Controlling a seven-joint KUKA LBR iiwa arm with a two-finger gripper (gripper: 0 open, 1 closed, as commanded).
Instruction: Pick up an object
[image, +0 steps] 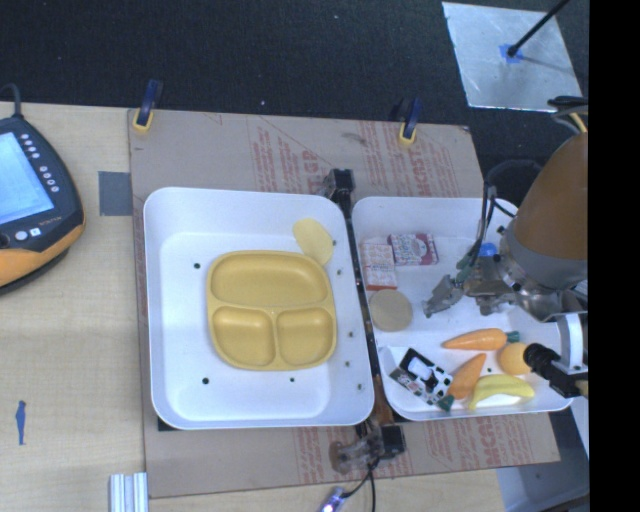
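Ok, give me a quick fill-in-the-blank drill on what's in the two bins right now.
1. The yellow divided tray lies in the ____ bin.
2. The divided tray has ____ compartments.
3. The gripper hangs over the ____ bin.
4. The two carrots are coloured ____.

Missing words: left; three; right; orange
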